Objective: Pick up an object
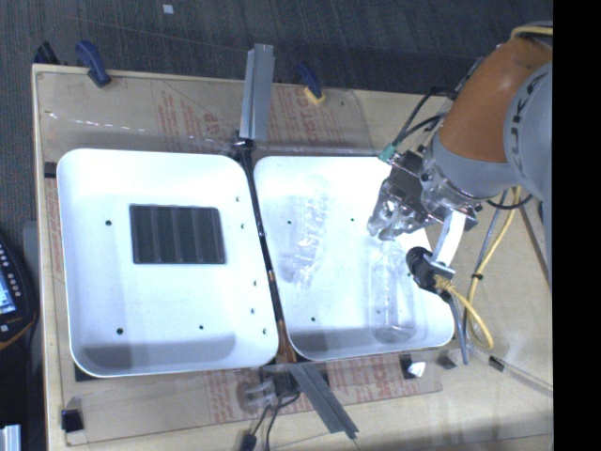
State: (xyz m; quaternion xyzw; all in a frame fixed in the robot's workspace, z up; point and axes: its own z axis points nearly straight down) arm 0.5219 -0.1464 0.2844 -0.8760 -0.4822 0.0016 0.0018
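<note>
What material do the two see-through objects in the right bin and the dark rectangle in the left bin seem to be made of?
The bottle near the right bin's far right side looks like clear, glossy plastic: the white floor shows through it. The crumpled item seems thin transparent plastic, perhaps film; its shape is hard to tell. The dark rectangle in the left bin looks matte grey with ribs, possibly rubber or foam.

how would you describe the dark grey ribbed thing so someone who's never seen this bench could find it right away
Find the two white bins side by side and take the left bin. The dark ribbed rectangle lies flat in its upper middle, on the bin's floor. It is the one dark, opaque thing in either bin; the right bin holds clear plastic items that nearly vanish against the white.
</note>
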